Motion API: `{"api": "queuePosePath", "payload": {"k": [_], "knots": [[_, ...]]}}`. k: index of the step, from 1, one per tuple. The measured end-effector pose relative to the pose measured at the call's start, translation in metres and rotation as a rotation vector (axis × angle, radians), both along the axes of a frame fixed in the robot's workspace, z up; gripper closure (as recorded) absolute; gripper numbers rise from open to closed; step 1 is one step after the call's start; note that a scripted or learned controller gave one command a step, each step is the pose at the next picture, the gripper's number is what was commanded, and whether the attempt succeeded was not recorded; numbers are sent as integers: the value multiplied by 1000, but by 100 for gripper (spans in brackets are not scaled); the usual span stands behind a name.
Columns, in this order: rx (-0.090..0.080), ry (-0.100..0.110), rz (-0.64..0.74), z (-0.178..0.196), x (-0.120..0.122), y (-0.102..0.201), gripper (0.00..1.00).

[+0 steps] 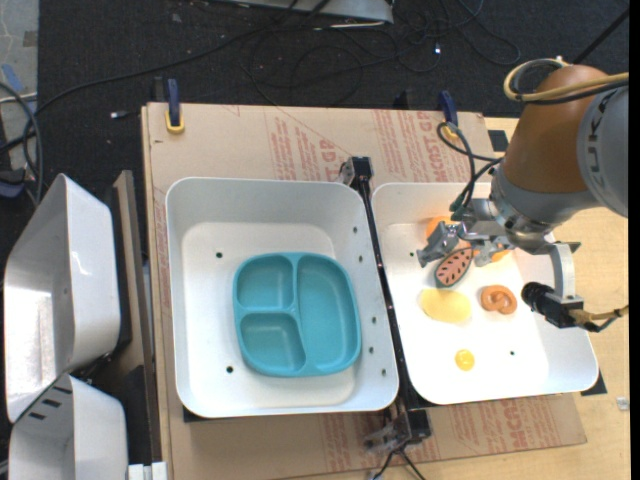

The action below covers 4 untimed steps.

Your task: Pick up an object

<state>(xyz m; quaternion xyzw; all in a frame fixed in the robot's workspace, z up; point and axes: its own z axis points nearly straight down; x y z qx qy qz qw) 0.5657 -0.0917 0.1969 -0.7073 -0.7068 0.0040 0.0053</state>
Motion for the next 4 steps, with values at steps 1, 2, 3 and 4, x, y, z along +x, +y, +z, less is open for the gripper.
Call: {"api": "queuePosePath", "payload": {"k": [1, 2, 3, 4], "knots": [[-2, -13, 2, 6, 3, 0, 0], [-1, -7, -1, -56, 6, -3, 0], [-2, -10, 0, -108, 5, -3, 0], [-1, -13, -2, -95, 6, -3, 100]]}}
